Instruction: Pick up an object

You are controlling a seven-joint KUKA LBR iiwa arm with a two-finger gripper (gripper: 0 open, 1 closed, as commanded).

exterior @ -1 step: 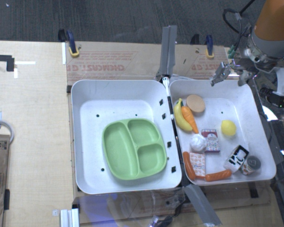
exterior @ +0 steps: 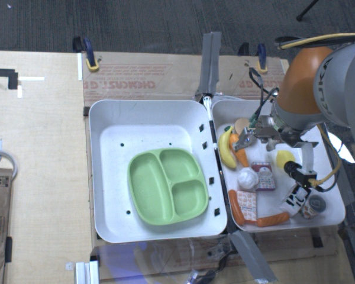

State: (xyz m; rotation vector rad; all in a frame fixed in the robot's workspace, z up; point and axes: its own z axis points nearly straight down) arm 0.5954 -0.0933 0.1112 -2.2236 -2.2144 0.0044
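The right bin [exterior: 220, 108] holds several items: a yellow banana [exterior: 226, 149], an orange carrot [exterior: 242, 157], a white ball [exterior: 247, 178], a small red-and-white pack [exterior: 264, 177], a cracker packet [exterior: 247, 205], a reddish sausage [exterior: 267, 220] and a yellow lemon [exterior: 284, 157]. My gripper [exterior: 246, 139] hangs low over the bin's upper left part, just above the carrot's top end and right beside the banana. The wrist hides the bin's far right corner. Nothing is visibly lifted.
The left bin [exterior: 106, 158] bears a green divided plate [exterior: 167, 185]. A black-and-white bottle [exterior: 296, 199] and a grey round lid [exterior: 315, 205] lie at the right bin's lower right. The metal divider [exterior: 210, 70] stands between the bins. Cables loop near the wrist.
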